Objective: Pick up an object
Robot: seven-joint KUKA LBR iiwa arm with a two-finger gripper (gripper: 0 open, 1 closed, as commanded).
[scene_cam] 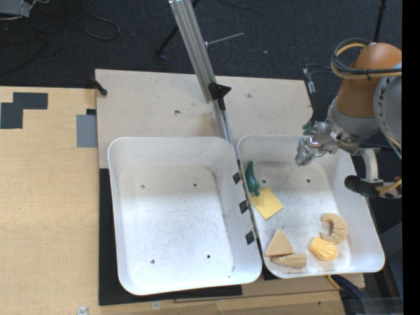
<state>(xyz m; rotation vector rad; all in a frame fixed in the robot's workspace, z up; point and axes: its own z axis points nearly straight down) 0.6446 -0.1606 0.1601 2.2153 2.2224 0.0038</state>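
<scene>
My gripper (306, 155) hangs over the far part of the right bin (359, 241), above bare floor, with nothing seen between its fingers. In that bin lie a green piece (251, 178) against the left wall, a yellow square (268, 203) beside it, a tan wedge (279, 245), a tan stick (289, 261), a yellow ridged lump (323, 249) and a curved tan pastry (335, 227). All of them sit toward the near half, apart from the gripper.
The left bin (131, 156) stands next to the right one, with black clips along the shared wall (240, 202). A slanted metal rail (197, 51) rises behind the bins. The arm's orange band (367, 61) is at the right.
</scene>
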